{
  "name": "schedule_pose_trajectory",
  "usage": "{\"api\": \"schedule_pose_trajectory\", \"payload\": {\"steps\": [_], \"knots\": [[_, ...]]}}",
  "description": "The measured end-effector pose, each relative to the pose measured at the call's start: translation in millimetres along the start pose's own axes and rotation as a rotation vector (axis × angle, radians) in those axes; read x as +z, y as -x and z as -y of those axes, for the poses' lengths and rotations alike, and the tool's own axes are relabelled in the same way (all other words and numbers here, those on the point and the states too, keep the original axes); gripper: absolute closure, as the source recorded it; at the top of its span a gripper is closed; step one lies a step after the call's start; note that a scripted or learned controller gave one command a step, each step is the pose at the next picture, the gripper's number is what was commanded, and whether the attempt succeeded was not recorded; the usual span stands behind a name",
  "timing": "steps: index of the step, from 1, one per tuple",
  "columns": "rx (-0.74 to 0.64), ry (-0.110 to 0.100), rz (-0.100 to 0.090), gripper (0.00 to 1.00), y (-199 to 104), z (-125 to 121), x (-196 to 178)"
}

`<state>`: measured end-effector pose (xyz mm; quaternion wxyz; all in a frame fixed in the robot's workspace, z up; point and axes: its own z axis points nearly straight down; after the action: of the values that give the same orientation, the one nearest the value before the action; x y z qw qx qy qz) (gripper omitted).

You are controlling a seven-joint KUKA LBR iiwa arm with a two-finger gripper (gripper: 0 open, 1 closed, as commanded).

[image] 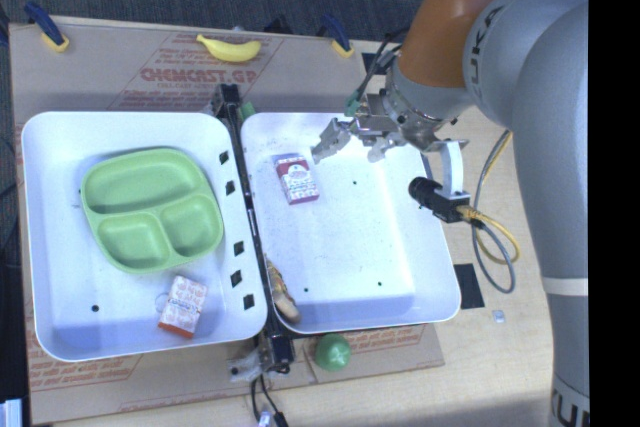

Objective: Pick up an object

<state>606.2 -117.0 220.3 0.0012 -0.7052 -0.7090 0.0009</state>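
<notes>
A small red and white box [296, 179] lies flat in the upper left part of the right bin [400, 285]. My gripper [352, 145] hangs over the back of that bin, just right of and above the red box, not touching it. Its fingers [328, 141] are spread open with nothing between them. In the left bin [50, 315] sits a green divided plate [152, 208], and a small orange and white box [182, 305] lies near the bin's front.
A toy banana [230, 46] lies on the cardboard behind the bins. A green ball [332, 351] sits in front of the right bin. A brownish item [281, 296] rests at the divider. Blue clamps [47, 25] hold the board. A black cabled part [438, 197] hangs off the wrist.
</notes>
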Motion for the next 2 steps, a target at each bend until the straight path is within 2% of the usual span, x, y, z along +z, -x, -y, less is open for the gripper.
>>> {"api": "schedule_pose_trajectory", "payload": {"steps": [1,2], "knots": [[-0.004,-0.001,-0.001,1.0,-0.8,-0.5,-10.5],[-0.004,-0.001,0.0,0.0,-0.7,-0.4,-10.4]]}}
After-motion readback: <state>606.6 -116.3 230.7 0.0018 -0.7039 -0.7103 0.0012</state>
